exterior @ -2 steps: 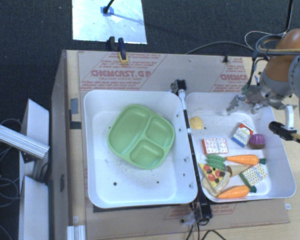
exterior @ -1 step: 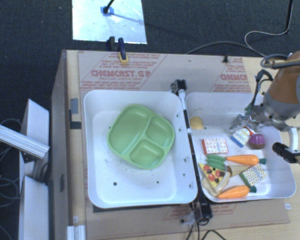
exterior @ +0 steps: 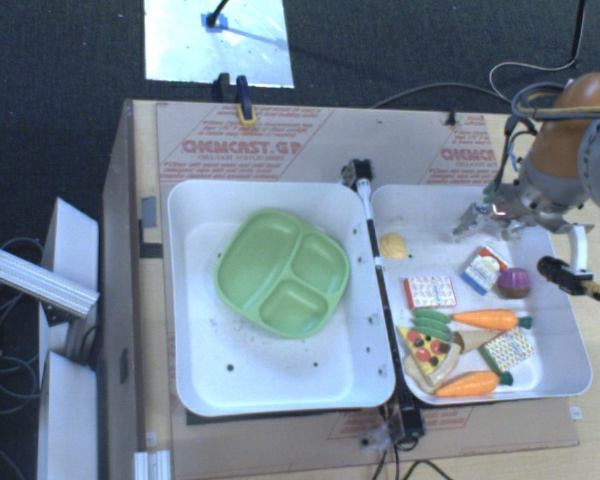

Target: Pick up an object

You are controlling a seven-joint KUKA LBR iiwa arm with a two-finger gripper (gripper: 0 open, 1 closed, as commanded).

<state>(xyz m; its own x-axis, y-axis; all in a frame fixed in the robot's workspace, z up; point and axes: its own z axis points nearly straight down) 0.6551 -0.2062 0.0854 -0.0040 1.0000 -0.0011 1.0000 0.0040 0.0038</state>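
Camera view: jaws [exterior: 477, 220], state untellable, hover over right bin [exterior: 580, 363] near carton [exterior: 483, 269] and bun [exterior: 393, 245].

Two bins sit side by side on the table [exterior: 280, 133]. The left bin [exterior: 195, 298] holds a divided plate [exterior: 282, 271], lying near its middle, tilted toward the far right corner. The right bin [exterior: 570, 353] holds the rest. A toy egg [exterior: 392, 245] lies near its left wall, toward the far edge. A small box [exterior: 483, 270] and a toy plum [exterior: 514, 282] lie side by side near the middle, with a flat card [exterior: 430, 291] to their left. Nearer the front edge lie a carrot [exterior: 490, 319], a pizza slice [exterior: 429, 352] by the left wall, a patterned wedge [exterior: 509, 349] and a second carrot [exterior: 470, 384] at the front. The end effector [exterior: 490, 218] hangs over the far part of the right bin.
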